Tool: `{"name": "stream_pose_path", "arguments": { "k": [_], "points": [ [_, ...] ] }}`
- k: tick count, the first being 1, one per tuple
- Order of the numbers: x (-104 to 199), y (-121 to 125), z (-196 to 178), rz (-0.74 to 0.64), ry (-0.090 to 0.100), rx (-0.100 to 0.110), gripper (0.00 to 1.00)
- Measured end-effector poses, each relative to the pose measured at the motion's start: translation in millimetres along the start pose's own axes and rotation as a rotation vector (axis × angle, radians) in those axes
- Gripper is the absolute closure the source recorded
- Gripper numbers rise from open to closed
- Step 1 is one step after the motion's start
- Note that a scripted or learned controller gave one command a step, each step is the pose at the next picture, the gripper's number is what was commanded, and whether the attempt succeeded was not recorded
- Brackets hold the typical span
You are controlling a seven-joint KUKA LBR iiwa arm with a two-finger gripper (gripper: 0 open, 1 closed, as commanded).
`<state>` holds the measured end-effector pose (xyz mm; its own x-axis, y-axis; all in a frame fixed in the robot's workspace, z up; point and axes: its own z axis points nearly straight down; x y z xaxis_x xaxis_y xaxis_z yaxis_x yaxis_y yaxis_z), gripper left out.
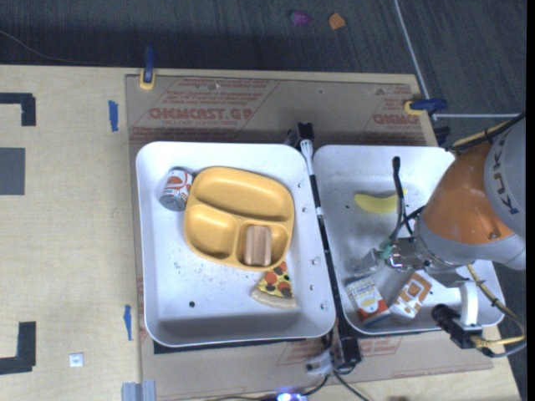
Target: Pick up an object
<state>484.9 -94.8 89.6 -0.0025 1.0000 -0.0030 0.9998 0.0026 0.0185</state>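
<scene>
Tray (pixel 219 192), can (pixel 175 188), pizza slice (pixel 275 283) in L bin (pixel 159 307); banana (pixel 376 203), cartons (pixel 366 298) in R bin (pixel 334 174).

We see a pale wooden bench (pixel 67 249) marked with black tape shapes — on it lies a brown cardboard sheet (pixel 276 107) printed in red, held by a yellow clamp (pixel 149 77) and a blue clamp (pixel 426 104). Two shallow white plastic bins — left bin (pixel 159 307), right bin (pixel 334 174) — rest side by side on the sheet.

In the right bin (pixel 334 190), open floor lay around the banana (pixel 376 202), while two small cartons (pixel 368 297) crowded its near edge. The yellow tray (pixel 238 215), can (pixel 175 188) and pizza slice (pixel 274 284) occupied much of the left bin (pixel 167 307), leaving its near-left floor free.
</scene>
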Motion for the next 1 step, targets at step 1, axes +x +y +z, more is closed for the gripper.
{"name": "stream_pose_path", "arguments": {
  "k": [1],
  "points": [
    [0.0, 0.0, 0.0, 0.000, 0.000, 0.000, 0.00]
  ]
}}
